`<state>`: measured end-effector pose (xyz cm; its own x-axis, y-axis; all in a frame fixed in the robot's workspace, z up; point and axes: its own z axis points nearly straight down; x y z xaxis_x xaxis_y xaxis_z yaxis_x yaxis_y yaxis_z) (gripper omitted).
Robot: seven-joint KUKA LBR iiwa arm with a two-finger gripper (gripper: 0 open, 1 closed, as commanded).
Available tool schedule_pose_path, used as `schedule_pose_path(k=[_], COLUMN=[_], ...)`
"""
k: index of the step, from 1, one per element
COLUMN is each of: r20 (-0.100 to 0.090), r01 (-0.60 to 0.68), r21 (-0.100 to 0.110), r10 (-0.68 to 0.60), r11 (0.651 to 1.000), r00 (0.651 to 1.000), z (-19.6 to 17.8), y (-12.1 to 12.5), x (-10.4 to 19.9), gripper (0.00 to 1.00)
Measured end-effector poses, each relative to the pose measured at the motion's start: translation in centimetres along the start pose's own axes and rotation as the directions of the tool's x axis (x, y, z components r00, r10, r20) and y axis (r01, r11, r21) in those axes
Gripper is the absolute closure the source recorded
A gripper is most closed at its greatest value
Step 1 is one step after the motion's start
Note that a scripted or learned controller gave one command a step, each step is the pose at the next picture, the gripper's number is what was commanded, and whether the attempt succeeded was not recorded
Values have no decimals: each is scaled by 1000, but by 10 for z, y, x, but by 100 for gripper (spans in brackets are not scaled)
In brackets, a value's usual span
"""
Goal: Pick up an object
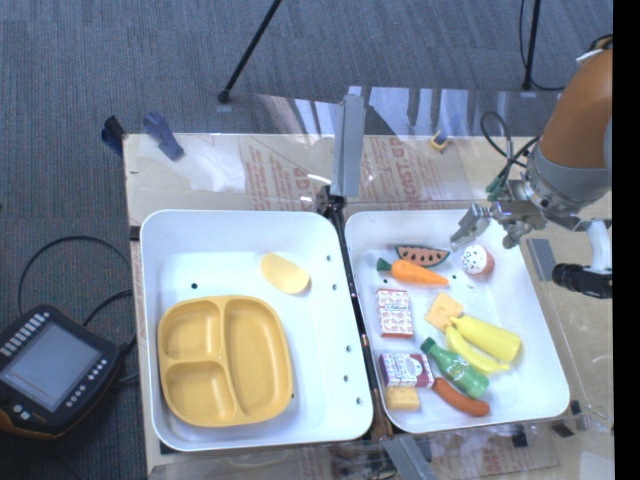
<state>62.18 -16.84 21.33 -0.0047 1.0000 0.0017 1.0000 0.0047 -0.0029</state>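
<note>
At right of frame, we see the gripper (494, 222) with fingers spread and nothing between them, poised above the right bin (535, 313), presumably to descend on the egg-like ball (476, 260) just below it, beside the carrot (418, 273).

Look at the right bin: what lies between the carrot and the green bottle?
In the camera view, between the carrot and the green bottle, lie a red-and-white carton and a yellow cheese wedge.
</note>
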Motion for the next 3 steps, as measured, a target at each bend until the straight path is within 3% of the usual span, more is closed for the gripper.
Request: schedule_pose_path(k=[1, 2, 3], r20=[-2, -1, -2], r01=[60, 34, 32], r21=[11, 4, 2], r10=[-60, -34, -32], r11=[998, 999, 999], r00=[998, 999, 999], z=[103, 128, 117], y=[2, 7, 8], x=[51, 71, 71], gripper=[0, 0, 100])
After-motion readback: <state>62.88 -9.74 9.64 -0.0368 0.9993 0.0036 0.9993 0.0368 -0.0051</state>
